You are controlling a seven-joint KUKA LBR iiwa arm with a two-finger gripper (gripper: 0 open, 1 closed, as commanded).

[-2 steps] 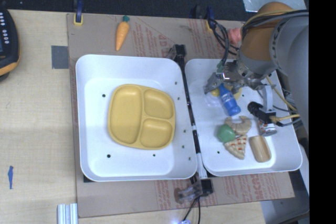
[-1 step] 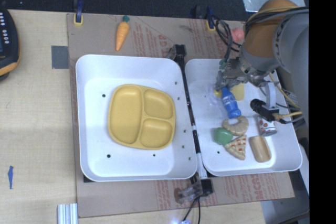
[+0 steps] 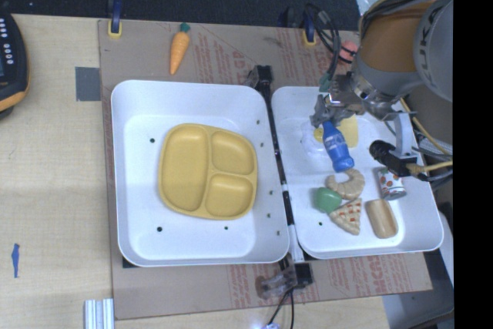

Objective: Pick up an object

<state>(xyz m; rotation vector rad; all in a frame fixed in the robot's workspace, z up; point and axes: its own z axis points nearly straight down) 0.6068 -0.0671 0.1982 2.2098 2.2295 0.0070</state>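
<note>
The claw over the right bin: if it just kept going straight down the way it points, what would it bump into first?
Most likely the blue bottle. The claw sits right at the bottle's upper end, pointing down into the right bin. Depth is hard to judge from this slanted view, so it may already be touching it.

A robotics lab bench is showing here: cardboard sheet [image 3: 231, 50] clamped down by blue clips [image 3: 115, 15], two white bins [image 3: 127, 166], trailing cables [image 3: 327, 31]

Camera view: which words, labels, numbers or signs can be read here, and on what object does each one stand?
"KU", start of a cut-off word, on the grey arm.
Red print on the brown board: too faint to read.
Label on the small can: too blurred.
Keys on the black device: too small.
</note>
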